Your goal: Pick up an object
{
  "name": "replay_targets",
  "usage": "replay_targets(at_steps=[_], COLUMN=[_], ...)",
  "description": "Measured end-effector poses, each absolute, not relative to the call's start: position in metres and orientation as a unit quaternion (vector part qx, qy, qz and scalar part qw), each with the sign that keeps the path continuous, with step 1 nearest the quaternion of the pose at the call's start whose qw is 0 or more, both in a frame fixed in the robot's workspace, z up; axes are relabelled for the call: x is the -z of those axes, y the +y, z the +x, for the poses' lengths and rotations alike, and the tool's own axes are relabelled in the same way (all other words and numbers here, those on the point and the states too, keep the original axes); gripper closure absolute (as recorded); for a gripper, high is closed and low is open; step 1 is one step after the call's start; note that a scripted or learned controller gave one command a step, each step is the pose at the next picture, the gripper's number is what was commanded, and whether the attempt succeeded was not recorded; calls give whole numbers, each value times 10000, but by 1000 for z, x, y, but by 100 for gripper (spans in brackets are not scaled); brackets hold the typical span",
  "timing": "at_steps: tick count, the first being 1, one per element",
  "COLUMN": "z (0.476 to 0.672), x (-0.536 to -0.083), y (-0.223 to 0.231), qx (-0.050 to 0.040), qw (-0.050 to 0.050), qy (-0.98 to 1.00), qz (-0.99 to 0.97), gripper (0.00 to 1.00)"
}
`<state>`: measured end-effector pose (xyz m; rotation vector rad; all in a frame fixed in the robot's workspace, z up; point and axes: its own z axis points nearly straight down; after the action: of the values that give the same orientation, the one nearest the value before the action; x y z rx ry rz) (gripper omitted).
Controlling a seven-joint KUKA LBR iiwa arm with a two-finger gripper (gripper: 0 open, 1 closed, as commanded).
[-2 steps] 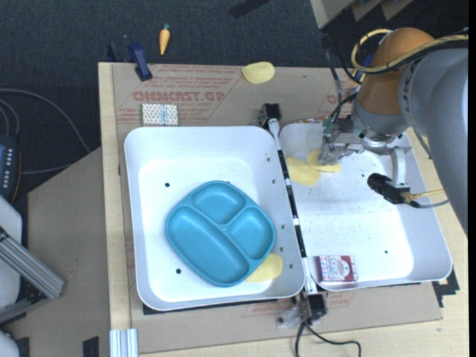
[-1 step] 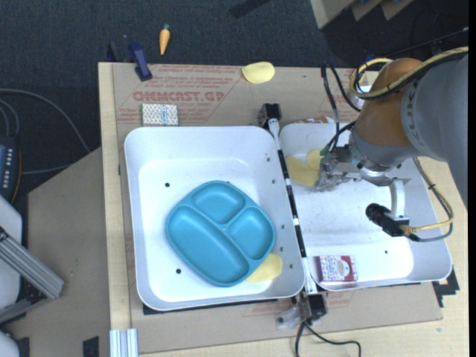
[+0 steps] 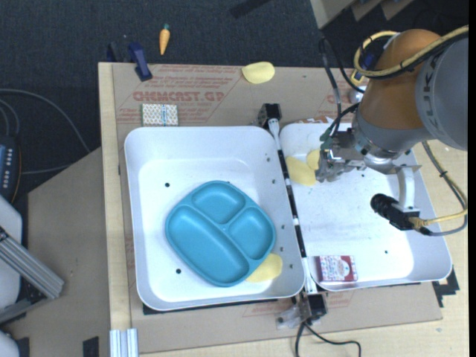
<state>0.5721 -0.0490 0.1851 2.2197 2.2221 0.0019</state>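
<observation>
Gripper (image 3: 327, 168) low in the right bin (image 3: 416, 262), beside a yellow piece (image 3: 300, 169).

We see the arm (image 3: 401, 88) reach in from the right, wrist down near the bin's left wall, likely lining up on that piece; we cannot tell its finger state. The blue plate (image 3: 219, 231) sits in the left bin (image 3: 149, 155).

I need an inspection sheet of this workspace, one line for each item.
Surface: bench bearing left bin and right bin.
Job's things: blue divided plate and yellow piece in left bin; yellow piece and small packet in right bin.
Clutter: yellow piece, packet, blue clip.
Gripper: gripper beside right bin's yellow piece.
Cables: yellow cable.
Surroundings: dark floor, toy carrot.
</observation>
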Motion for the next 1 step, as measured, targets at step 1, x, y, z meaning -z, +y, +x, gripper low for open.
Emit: replay_targets(at_steps=[1], z=[572], x=[-185], y=[-49], qx=[-2], qw=[0], qy=[7072], qz=[7070], gripper=[0])
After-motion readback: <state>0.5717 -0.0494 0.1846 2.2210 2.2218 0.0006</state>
